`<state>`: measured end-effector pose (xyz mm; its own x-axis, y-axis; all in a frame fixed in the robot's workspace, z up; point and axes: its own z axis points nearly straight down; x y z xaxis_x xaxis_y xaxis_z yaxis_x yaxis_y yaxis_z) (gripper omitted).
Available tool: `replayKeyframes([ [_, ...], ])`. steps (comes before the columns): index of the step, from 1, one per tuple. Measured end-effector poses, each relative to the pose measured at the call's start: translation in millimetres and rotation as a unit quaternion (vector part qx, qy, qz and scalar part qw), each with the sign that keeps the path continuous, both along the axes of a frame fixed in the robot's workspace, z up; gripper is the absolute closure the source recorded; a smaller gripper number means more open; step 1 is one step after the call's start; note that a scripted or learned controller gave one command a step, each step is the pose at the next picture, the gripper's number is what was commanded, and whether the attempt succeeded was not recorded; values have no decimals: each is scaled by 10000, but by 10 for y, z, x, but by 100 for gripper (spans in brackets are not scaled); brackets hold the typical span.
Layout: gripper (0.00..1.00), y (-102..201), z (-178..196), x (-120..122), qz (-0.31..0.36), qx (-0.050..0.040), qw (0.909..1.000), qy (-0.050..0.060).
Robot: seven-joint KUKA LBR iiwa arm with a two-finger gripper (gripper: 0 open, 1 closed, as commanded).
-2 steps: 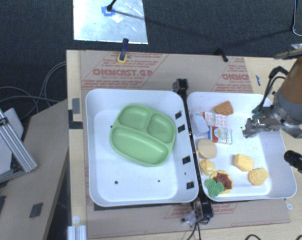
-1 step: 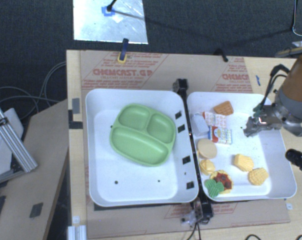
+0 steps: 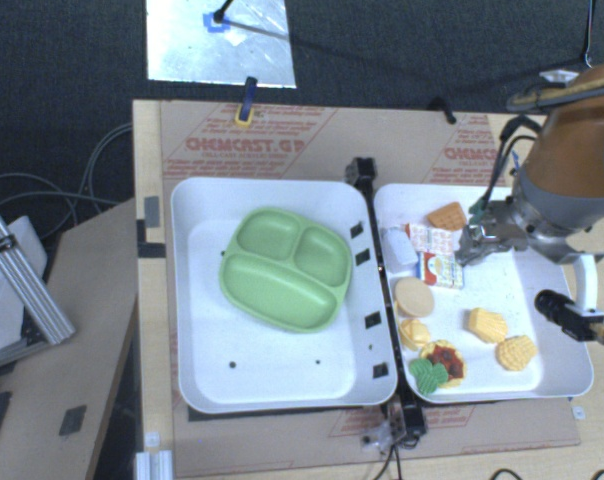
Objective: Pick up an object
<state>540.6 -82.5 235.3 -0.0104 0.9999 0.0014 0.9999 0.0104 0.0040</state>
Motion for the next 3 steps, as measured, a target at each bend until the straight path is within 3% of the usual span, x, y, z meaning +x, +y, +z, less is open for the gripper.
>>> replayKeyframes([
  [2, 100, 1004, -106, 216, -2, 2, 10000, 12],
  [3, 100, 1570, -62, 126, 0, 5, 10000, 14],
])
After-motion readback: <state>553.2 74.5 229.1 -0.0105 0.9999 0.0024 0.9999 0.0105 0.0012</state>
